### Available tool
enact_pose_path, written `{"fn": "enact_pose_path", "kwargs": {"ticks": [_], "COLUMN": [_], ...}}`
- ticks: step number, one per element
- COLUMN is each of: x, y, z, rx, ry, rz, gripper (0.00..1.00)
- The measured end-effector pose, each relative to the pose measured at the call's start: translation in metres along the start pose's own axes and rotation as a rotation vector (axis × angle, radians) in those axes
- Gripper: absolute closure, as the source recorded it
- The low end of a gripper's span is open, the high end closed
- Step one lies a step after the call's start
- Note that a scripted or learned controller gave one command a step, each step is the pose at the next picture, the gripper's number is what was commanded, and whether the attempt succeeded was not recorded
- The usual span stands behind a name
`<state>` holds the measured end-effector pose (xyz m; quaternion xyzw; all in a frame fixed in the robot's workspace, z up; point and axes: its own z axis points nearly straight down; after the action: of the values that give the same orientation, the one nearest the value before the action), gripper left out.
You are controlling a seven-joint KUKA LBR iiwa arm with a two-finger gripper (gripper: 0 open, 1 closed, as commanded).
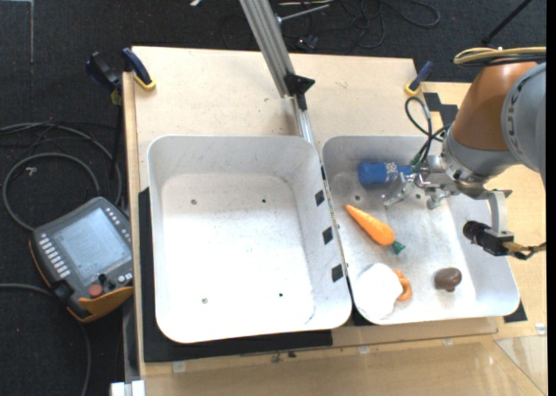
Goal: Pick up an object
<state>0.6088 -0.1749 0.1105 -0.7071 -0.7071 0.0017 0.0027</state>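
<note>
Blue object (375, 174): we see it lying in the upper part of the right bin (486, 303), its long axis running roughly left-right across the frame. The gripper (415, 186) sits just to its right, at nearly the same height in the frame, with the metallic fingers pointing left toward it. The nearest fingertip looks close to or touching the object's right end, but we cannot tell which. We also cannot tell whether the hand is wide or narrow, and nothing is visibly held between the fingers.

We judge that the coming move turns on this leftward offset: the object lies just beyond the fingertips, so a short reach toward the frame's left would be needed to enclose it.

The right bin holds 4 further items: an orange carrot (372, 226) with a green tip, lying diagonally at center; a white round object (378, 291) at the lower left; an orange curved piece (403, 286) touching it; and a small brown lump (448, 279) at the lower right. The left bin (161, 212) shows bare white floor.
</note>
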Motion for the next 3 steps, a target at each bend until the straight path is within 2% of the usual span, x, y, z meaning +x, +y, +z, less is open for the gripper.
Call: {"fn": "enact_pose_path", "kwargs": {"ticks": [1,2,3], "x": [0.001,0.0,0.002], "y": [0.0,0.001,0.001], "z": [0.016,0.005,-0.038], "rx": [-0.004,-0.008,-0.011], "ry": [-0.001,-0.001,-0.002], "rz": [0.0,0.001,-0.002], "gripper": [0.0,1.0,1.0]}}
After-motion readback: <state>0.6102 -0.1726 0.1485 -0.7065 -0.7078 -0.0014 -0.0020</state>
